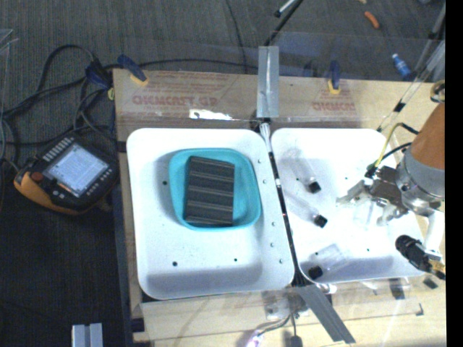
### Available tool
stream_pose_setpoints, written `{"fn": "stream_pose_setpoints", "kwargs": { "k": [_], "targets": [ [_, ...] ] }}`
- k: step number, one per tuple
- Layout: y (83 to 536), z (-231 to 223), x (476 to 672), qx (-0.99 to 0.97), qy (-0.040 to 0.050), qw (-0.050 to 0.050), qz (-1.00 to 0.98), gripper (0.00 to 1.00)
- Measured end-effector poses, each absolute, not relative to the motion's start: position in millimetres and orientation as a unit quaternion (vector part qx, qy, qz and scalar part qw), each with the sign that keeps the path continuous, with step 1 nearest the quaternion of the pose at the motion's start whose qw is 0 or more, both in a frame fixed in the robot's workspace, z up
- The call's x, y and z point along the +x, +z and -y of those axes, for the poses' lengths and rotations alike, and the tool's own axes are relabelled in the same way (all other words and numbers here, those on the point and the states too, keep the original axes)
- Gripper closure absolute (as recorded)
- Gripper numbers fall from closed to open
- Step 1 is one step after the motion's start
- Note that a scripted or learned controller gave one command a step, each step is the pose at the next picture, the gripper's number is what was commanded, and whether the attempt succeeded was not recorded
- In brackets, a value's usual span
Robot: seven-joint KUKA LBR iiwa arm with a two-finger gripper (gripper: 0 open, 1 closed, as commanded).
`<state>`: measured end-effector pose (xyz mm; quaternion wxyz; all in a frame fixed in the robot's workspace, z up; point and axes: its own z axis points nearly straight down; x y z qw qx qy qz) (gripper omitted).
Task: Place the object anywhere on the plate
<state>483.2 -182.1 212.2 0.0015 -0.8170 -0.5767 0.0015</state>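
Note:
A dark grey ribbed block (pixel 210 190) lies flat on the teal plate (pixel 250 197), which sits in the left white bin (pixel 148 215). My gripper (pixel 372 202) hangs over the right side of the right bin (pixel 340 147), far from the plate and the block. It stands open, and nothing shows between its fingers. The grey arm with its orange band enters from the right edge.
Small black pieces (pixel 313 186) (pixel 320 220) (pixel 315 272) and a clear plastic scrap (pixel 329 253) lie in the right bin. A metal strip (pixel 269 85) runs between the bins at the back. A teach pendant (pixel 72 173) with cables lies on the floor to the left.

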Motion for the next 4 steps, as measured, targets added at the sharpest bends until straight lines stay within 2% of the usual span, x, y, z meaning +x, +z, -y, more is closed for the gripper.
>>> {"fn": "stream_pose_setpoints", "kwargs": {
  "k": [1, 2, 3, 4],
  "targets": [
    [210.5, 210.3, 483.5, -0.828, 0.0013, 0.001, 0.561, 0.00],
    [210.5, 210.2, 483.5, -0.828, 0.0011, 0.001, 0.561, 0.00],
    [124.3, 214.5, 482.7, -0.834, 0.0016, 0.002, 0.551, 0.00],
    [310.5, 191.2, 483.9, -0.833, 0.0019, -0.001, 0.553, 0.00]
  ]
}}
